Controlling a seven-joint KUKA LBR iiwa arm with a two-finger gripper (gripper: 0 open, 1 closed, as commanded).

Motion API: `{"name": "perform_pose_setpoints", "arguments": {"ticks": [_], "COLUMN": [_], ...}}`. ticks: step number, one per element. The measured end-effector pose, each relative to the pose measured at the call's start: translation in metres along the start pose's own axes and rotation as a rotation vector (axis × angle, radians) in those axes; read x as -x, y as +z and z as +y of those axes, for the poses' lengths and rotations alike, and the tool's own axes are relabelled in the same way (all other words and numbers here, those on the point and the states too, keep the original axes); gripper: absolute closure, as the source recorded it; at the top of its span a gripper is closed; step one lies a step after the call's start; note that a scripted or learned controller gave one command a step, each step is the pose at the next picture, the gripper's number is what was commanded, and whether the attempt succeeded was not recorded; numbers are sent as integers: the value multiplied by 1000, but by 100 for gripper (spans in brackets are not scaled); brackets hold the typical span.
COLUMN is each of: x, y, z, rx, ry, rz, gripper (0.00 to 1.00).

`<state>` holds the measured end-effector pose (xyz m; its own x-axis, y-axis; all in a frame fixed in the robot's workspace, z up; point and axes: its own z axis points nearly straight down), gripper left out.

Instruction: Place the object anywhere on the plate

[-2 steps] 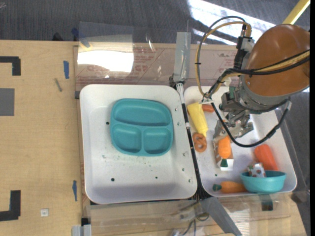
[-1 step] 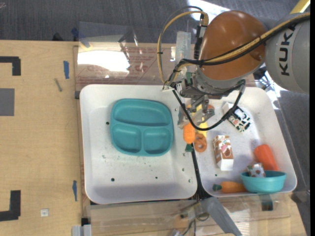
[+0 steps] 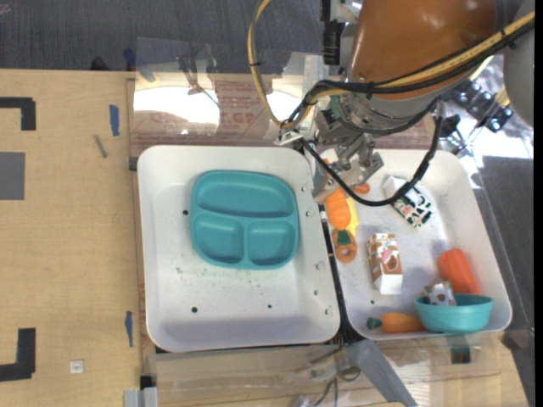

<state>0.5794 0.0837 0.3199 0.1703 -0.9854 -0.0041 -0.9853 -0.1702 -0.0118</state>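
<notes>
At the inner edge of the right-hand white bin, close to the seam where the two bins meet, the grey arm's two-finger gripper hangs low under a tangle of black cable. Whether it has closed on anything I cannot tell: the wrist and cables cover the tips. Directly beneath it, seemingly touching, lies a small orange plastic toy, which I take to be the object in question; its long axis runs roughly up and down the view, along the bin wall. Just below that sits a small orange-and-green piece.

Further right in the same bin are a small printed carton, a white block with dark markings, an orange cone-shaped toy, a teal bowl with a small item in it, and a toy carrot near the front rim.

The teal three-compartment plastic plate lies in the middle of the left-hand white bin, well to the view's left of the gripper, across both bin walls. So the coming move, as I judge it, is a lift clear of the rims, then a sideways carry to the left; any compartment would do. The risk is an insecure grasp so near the wall.
</notes>
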Motion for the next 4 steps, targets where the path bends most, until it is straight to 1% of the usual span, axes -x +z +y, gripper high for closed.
{"name": "perform_pose_setpoints", "arguments": {"ticks": [1, 2, 3, 4], "x": [61, 107, 74, 44], "y": [-78, -132, -168, -72], "z": [-43, -48, -41, 8], "rx": [-1, 0, -1, 11], "ry": [41, 71, 442, 134], "rz": [-2, -2, -1, 1], "gripper": [100, 100, 100, 100]}}
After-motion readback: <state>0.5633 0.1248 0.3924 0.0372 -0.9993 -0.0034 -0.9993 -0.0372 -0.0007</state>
